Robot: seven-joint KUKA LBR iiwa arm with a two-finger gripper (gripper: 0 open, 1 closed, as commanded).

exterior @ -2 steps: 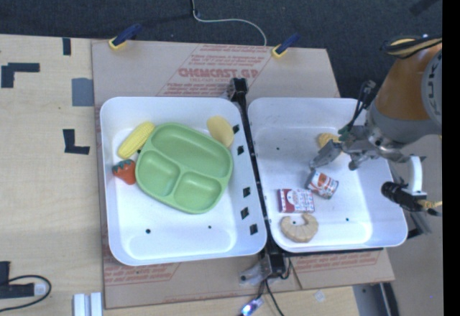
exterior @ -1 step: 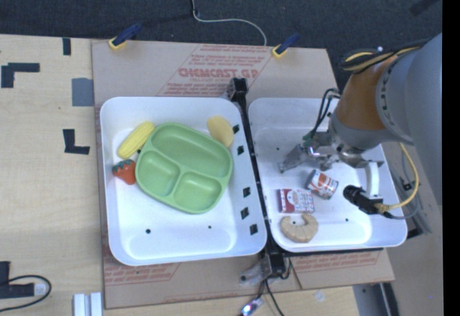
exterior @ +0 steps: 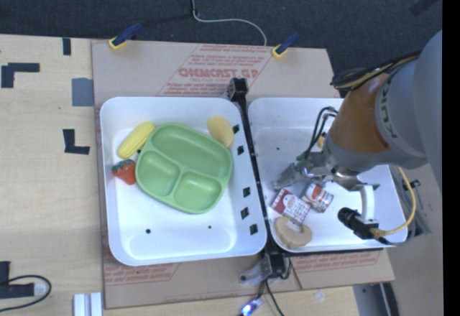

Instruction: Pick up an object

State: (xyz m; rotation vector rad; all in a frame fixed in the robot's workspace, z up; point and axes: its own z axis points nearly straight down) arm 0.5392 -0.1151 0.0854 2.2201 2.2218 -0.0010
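The grey arm's gripper [exterior: 305,177] hangs low in the right white bin [exterior: 287,124], just above a red-and-white packet [exterior: 287,205].

Your arm reaches in from the right, wrist bent low

You see the grey arm [exterior: 424,113] enter at the right edge and slope down toward the left, its orange band [exterior: 357,124] just above the wrist. Below the band the grey wrist narrows to the claw [exterior: 298,172], which points down and to the left at a slant; you cannot make out how its fingers stand. A black cable loops beside the wrist
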